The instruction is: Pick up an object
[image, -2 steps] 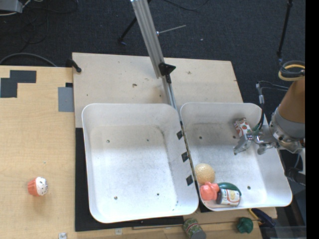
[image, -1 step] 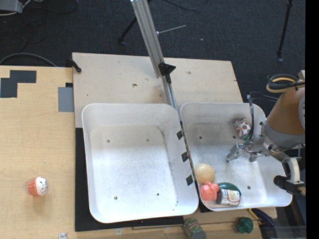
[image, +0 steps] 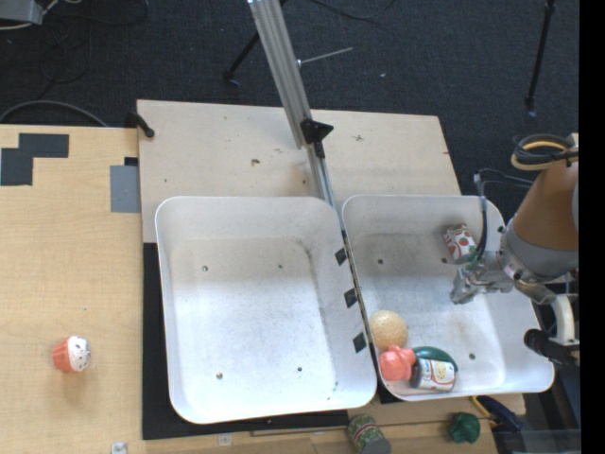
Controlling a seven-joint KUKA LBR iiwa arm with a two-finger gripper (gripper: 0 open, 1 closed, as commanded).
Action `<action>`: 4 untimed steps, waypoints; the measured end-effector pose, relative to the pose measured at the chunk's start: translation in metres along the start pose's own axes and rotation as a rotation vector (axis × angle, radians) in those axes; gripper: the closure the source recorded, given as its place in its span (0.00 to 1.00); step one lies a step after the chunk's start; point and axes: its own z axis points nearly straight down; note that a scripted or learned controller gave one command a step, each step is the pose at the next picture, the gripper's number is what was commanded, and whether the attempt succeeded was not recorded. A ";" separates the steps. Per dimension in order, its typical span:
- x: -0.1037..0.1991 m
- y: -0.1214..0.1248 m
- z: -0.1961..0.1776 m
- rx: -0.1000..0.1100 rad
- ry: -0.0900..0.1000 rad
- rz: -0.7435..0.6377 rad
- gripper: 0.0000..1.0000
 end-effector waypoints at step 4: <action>0.047 -0.006 -0.103 0.000 0.001 -0.009 1.00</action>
